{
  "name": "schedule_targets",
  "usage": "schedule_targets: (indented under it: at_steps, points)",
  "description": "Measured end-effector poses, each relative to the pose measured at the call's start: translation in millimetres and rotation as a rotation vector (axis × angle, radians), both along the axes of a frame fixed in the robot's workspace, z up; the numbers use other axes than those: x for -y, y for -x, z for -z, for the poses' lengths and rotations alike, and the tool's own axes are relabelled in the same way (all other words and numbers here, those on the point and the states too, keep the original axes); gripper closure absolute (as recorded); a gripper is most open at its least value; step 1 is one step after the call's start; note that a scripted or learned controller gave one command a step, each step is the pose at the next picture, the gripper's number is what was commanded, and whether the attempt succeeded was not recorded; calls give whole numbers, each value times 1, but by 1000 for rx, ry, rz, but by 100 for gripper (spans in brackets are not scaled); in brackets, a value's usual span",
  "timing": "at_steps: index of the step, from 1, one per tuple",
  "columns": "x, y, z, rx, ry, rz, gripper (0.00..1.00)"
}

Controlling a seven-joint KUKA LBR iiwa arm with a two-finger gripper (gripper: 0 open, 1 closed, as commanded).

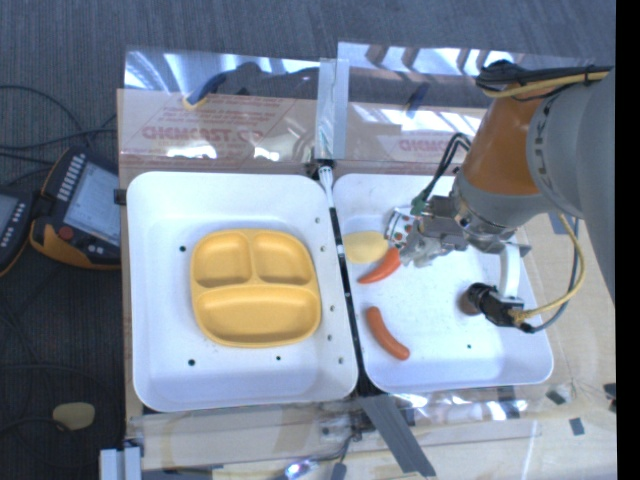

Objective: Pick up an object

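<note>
Your metal two-finger gripper [408, 240] hangs low in the right white bin [520, 363], its tips at the upper end of a tilted orange-red chili pepper [379, 267]; whether it grips cannot be told. A pale yellow disc [362, 244] touches the pepper. An orange sausage-shaped piece [386, 332] lies nearer you. A yellow three-compartment plate [256, 286] occupies the left white bin [160, 368].

A single fixed camera sits above the bench and looks down at a slant. Both white bins fill the middle of the frame, the left bin [145, 268] and the right bin [520, 353] side by side, seen whole from a moderate height. Dark floor [250, 8] shows beyond the far edge and down the left side. The arm [545, 138] enters from the right, close to the lens and partly cut off.
</note>
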State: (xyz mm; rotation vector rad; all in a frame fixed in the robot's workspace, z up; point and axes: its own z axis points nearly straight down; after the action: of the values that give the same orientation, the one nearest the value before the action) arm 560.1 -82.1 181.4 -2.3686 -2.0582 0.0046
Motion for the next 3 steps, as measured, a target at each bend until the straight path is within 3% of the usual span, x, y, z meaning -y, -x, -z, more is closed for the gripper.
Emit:
schedule_targets:
  at_steps: [1, 2, 3]
  points:
    - [0, 0, 0, 0, 0, -1, 0]
    - [25, -32, 92, 17, 12, -149, 0]
    - [25, -32, 83, 17, 10, -147, 100]
